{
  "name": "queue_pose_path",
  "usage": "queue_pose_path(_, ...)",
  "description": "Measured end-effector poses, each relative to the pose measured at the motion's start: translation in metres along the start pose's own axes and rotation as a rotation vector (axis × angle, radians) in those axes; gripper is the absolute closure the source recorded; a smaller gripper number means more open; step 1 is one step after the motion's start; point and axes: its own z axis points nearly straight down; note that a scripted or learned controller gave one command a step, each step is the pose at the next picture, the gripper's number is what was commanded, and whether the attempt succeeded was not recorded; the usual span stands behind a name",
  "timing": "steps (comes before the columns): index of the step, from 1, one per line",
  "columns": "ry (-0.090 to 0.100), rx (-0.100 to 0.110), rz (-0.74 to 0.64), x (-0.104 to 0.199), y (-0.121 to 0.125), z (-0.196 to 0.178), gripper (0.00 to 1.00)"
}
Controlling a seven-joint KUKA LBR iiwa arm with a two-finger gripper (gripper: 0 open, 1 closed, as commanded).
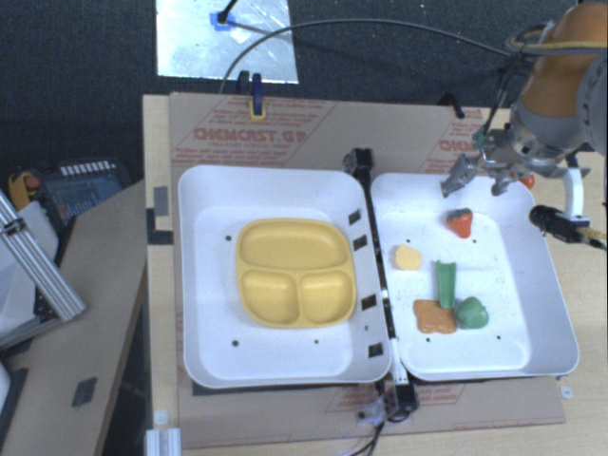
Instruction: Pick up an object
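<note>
The right bin (532, 340) holds a small red piece with a green top (460, 222), a pale yellow piece (408, 256), an upright-lying green bar (446, 282), an orange piece (434, 317) and a round green piece (472, 312). The last three lie touching one another. My gripper (477, 182) hangs over the far rim of the right bin, just behind and slightly right of the red piece. Its fingers are spread open with nothing between them.
The left bin (204, 350) carries a yellow divided tray (293, 272). A black hinge strip (372, 255) runs between the two bins. Cardboard (313, 131) lies under both bins, and a metal rail (38, 259) juts in at the left.
</note>
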Motion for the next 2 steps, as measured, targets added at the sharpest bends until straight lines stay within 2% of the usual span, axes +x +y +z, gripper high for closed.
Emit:
queue_pose_path(1,-0.002,-0.012,-0.002,0.000,0.002,-0.009,0.00)
queue_pose_path(2,-0.002,-0.011,-0.004,-0.001,0.010,0.050,0.00)
